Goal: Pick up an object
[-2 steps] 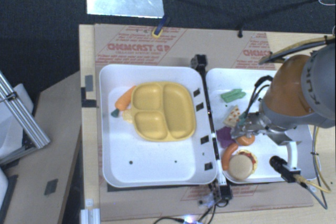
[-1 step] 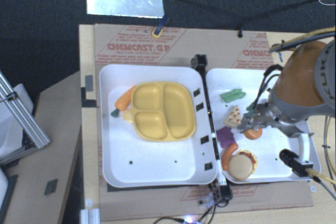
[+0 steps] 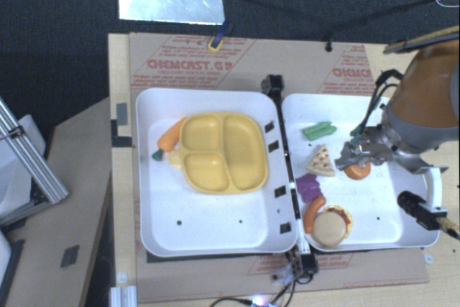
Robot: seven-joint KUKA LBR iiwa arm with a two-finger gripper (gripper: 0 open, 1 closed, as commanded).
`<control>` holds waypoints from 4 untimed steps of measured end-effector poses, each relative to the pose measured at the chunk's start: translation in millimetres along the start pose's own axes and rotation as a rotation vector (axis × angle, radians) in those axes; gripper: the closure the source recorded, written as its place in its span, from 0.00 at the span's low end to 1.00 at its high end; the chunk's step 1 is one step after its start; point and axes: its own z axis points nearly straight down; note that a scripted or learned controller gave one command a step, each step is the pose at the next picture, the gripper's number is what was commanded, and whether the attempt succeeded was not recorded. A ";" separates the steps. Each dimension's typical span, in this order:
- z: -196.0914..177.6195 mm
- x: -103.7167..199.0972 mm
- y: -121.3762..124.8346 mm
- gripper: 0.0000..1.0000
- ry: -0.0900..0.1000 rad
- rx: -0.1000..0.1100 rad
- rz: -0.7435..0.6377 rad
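Observation:
My gripper (image 3: pixel 354 157) is low over the right bin (image 3: pixel 381 226), near its middle. Directly under it lies a small orange-red toy (image 3: pixel 358 171), partly covered by the gripper. Just to the left lies a pizza slice (image 3: pixel 321 160), with a green toy (image 3: pixel 318 131) behind it. Toward the bin's front left corner lie a purple toy (image 3: pixel 310 187), an orange sausage (image 3: pixel 313 213) and a burger (image 3: pixel 331 225).
The left bin (image 3: pixel 162 226) bears a yellow divided plate (image 3: pixel 219 152). A carrot (image 3: pixel 169 136) lies against the plate's left edge. A black divider with clips (image 3: pixel 281 154) runs between the two bins. The arm's grey and orange body fills the space above the right bin's far right.

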 end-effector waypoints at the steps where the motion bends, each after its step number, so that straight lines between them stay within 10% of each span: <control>1: 0.2 28.6 33.9 1.00 0.001 0.002 -0.003; 4: -5.2 107.0 168.8 1.00 0.002 -0.002 -0.003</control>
